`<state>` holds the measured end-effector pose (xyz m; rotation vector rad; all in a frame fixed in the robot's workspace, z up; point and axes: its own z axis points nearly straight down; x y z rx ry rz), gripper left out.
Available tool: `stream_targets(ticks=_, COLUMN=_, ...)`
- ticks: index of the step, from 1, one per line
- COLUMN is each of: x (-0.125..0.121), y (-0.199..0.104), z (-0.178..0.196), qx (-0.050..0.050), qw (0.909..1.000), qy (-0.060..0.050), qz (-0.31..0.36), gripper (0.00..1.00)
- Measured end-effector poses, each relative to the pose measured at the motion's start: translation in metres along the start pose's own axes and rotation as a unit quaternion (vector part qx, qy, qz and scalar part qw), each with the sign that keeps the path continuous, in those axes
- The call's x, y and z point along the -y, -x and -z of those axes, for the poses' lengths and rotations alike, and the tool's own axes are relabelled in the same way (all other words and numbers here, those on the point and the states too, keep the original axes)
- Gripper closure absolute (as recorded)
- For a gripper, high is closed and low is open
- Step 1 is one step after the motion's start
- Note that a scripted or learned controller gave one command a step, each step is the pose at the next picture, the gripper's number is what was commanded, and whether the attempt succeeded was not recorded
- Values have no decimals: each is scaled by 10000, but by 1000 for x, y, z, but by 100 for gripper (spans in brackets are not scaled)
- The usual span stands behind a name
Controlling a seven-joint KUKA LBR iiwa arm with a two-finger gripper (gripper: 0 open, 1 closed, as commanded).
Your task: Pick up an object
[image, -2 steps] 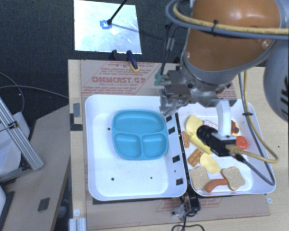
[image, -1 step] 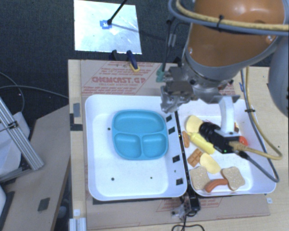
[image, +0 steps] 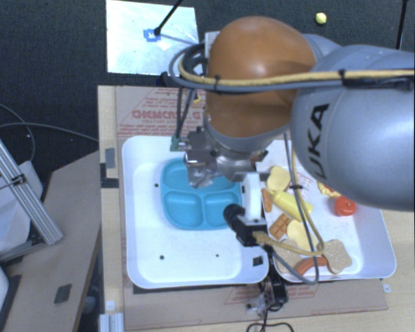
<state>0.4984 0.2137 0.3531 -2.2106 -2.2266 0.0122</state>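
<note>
1. While my gripper (image: 200, 170) hangs over it, the plate (image: 185, 211) lies flat in the left bin (image: 139, 214), a little toward that bin's far side and its right wall.
2. Blue and split into compartments, the plate shows two small ones side by side on its near side and part of a larger one behind them.
3. My gripper sits above the plate's far right part. I cannot tell whether it touches the plate.
4. Whether my grip is spread or closed I cannot tell either, because my wrist hides it from above. Nothing shows pinched in it.
5. My arm (image: 350, 130) comes in from the right, and its orange band (image: 259, 71) covers the far end of both bins.
6. Just past the shared wall, the right bin (image: 384, 254) holds toy food: yellow pieces (image: 292, 204) near the wall, and a waffle (image: 280, 225) just in front of them.
7. Nearer the front of that bin lie a sausage (image: 310, 264) and a toast (image: 334, 255), touching.
8. A tomato (image: 345, 206) sits apart from these, toward the right.
9. Both bins rest on cardboard (image: 149, 110).
10. Well beyond the bins, a small yellow ball (image: 320, 18) lies on the dark floor.
</note>
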Motion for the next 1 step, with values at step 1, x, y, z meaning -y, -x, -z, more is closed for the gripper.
stream_targets(ticks=1, x=-17, y=-21, z=-60, qx=-6, qw=10000, qy=24, qz=-10, gripper=100)
